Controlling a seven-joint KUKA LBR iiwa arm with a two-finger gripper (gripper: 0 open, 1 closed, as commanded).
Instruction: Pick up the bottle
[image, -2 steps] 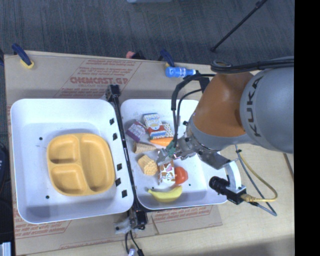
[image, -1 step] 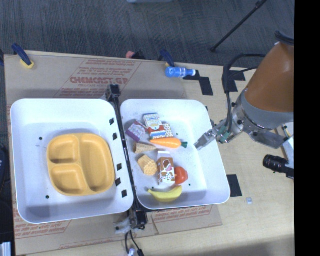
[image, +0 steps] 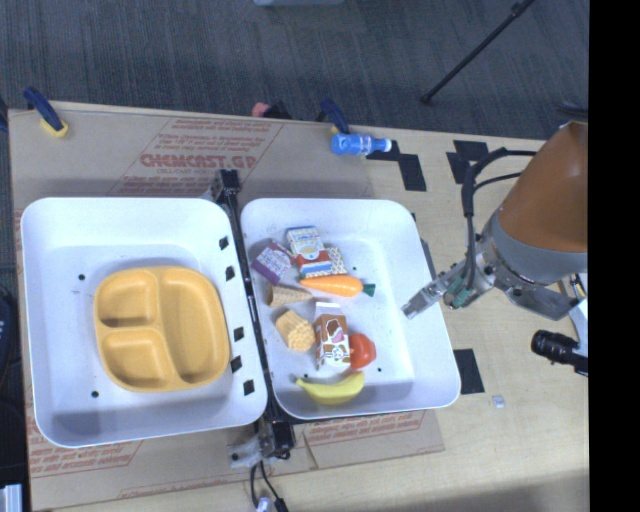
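Note:
A small blue bottle (image: 354, 145) with a pale cap lies on its side on the bench, just behind the right bin (image: 430, 352). Inside that bin a brown-and-white labelled container (image: 331, 340) lies flat between a waffle piece and a red tomato (image: 362, 350); whether it is a bottle I cannot tell. My gripper (image: 416, 303) hangs over the right bin's right rim, pointing left and down. It is well to the right of the toy pile and touches none of it. Nothing shows in its grasp.
The right bin also holds a carrot (image: 332, 286), a banana (image: 330, 387), small cartons (image: 304, 241), a purple pack (image: 271, 265) and a cone (image: 288, 294). The left bin (image: 40, 300) bears a yellow divided plate (image: 160, 326). Blue clamps (image: 335, 115) grip the board's back edge.

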